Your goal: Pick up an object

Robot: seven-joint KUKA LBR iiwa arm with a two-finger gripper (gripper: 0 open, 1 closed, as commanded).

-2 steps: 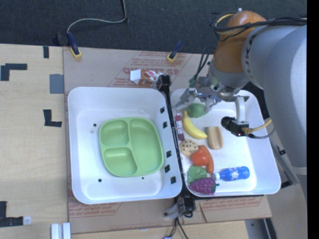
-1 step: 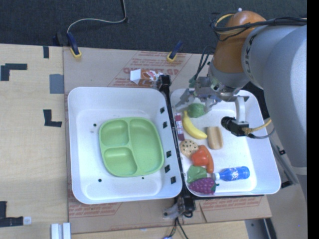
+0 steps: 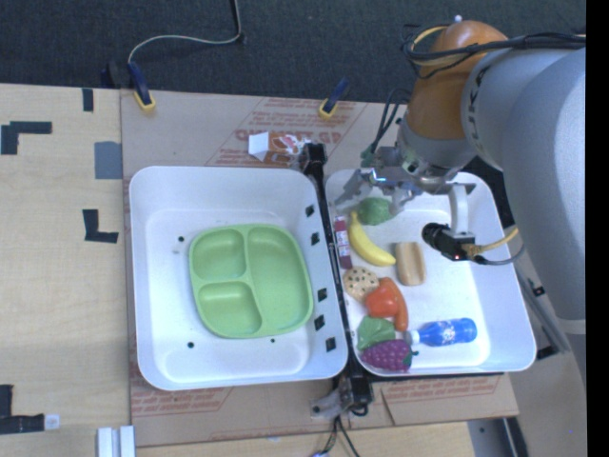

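My gripper [image 3: 378, 190] hangs over the far left part of the right bin [image 3: 495, 255], right above a round green toy [image 3: 375, 210] that sits between its fingers. The arm covers the top of the green toy, so I cannot make out contact. Just below lie a yellow banana [image 3: 367, 242], a tan bread roll [image 3: 409, 263], a cookie [image 3: 359, 281], an orange-red pepper [image 3: 385, 300], a green leafy piece [image 3: 373, 331], purple grapes [image 3: 388, 354] and a blue bottle [image 3: 445, 332].
The left bin [image 3: 157, 217] holds a green divided plate [image 3: 251, 279]. A black divider with clips [image 3: 324, 255] runs between the bins. The arm's grey body fills the far right side over the right bin. Cables and clamps lie beyond the bins.
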